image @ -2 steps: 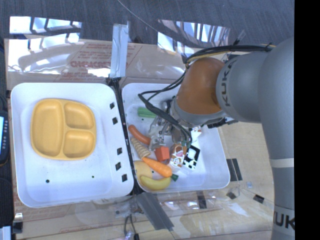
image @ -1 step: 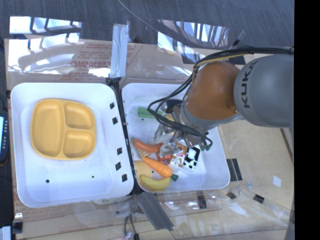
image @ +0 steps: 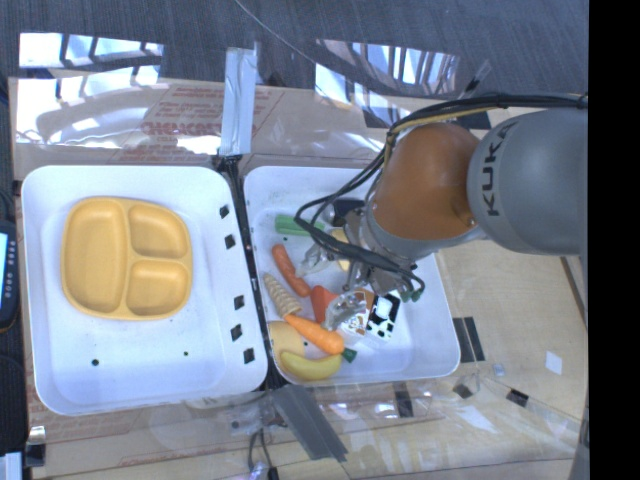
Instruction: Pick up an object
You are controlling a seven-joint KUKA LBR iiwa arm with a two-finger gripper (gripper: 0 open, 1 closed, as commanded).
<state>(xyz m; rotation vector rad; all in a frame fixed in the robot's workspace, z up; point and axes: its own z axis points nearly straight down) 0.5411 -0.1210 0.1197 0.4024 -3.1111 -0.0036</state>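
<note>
My gripper [image: 350,303] reaches down into the right bin [image: 425,343], under the orange wrist band, just right of the pile of toy food. Beside it lie an orange carrot [image: 318,335], a yellow banana [image: 308,366], a red sausage-like piece [image: 290,269], a green piece [image: 298,227] and a ridged tan cone [image: 281,295]. A short red piece [image: 324,302] lies right against the gripper. A black-and-white patterned block [image: 384,315] sits next to the gripper on its right. The arm hides the middle of the bin.
The left bin [image: 60,363] holds a yellow divided plate [image: 126,257] with three compartments. A black divider strip [image: 240,268] runs between the bins. Cables loop off the wrist over the right bin's back part.
</note>
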